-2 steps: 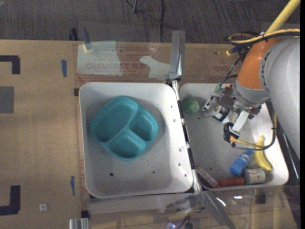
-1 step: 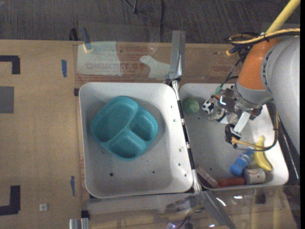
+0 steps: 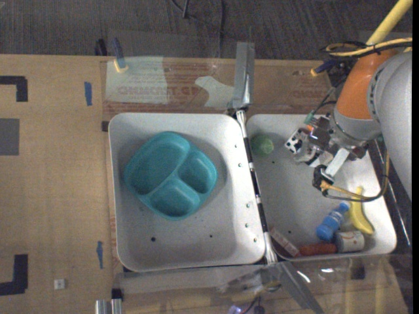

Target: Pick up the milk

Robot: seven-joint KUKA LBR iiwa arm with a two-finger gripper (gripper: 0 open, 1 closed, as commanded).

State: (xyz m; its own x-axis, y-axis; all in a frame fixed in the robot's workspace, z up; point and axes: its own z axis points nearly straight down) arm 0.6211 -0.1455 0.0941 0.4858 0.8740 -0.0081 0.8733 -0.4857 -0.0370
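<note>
The milk (image 3: pixel 294 142) is a small white carton with black cow patches, in the upper middle of the right bin (image 3: pixel 288 195). It sits tilted at the tip of my gripper (image 3: pixel 303 146), which reaches in from the right and is shut on the carton's right side. The grey wrist and orange band rise behind it to the upper right. The carton's far side is hidden by the fingers.
A green ball (image 3: pixel 263 144) lies just left of the milk by the bin divider. A banana (image 3: pixel 360 218), blue bottle (image 3: pixel 332 222), small can (image 3: pixel 350 241) and red bar (image 3: pixel 318 248) crowd the lower right corner. A teal divided plate (image 3: pixel 171 174) lies in the left bin.
</note>
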